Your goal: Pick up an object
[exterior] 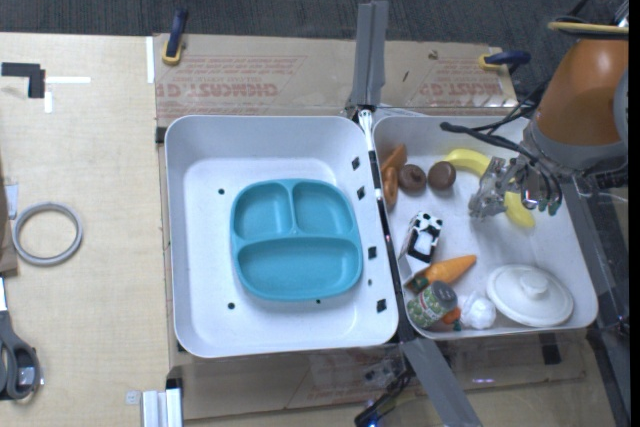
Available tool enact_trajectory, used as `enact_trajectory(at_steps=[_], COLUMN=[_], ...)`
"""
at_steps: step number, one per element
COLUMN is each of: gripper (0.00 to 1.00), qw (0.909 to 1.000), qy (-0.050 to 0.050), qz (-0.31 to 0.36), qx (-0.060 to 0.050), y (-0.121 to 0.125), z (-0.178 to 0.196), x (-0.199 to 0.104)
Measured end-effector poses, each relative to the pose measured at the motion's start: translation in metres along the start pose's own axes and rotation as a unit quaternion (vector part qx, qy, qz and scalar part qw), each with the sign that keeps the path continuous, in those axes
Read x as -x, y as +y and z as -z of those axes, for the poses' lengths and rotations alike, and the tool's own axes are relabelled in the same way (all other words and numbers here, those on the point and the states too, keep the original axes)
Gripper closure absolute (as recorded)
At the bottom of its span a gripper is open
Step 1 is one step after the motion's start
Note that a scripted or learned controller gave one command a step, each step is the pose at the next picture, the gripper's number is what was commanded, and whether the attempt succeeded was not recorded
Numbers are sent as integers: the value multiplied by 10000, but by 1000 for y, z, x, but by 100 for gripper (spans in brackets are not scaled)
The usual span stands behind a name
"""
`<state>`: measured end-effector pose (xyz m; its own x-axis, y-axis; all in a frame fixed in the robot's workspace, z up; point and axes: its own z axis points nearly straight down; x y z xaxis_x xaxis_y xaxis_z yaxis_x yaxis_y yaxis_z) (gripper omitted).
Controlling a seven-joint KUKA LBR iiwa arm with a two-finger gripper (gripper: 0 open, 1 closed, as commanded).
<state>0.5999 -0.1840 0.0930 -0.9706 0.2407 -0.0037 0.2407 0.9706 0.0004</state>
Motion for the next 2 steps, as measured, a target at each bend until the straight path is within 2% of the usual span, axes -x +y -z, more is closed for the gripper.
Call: enact_trajectory(at_steps=[1,2], gripper=[0,100], qw=[10000,10000], qy=[-1,-31], qz=[0,8], qx=[0,-2], y=[0,0], z=[0,11], x=[0,2])
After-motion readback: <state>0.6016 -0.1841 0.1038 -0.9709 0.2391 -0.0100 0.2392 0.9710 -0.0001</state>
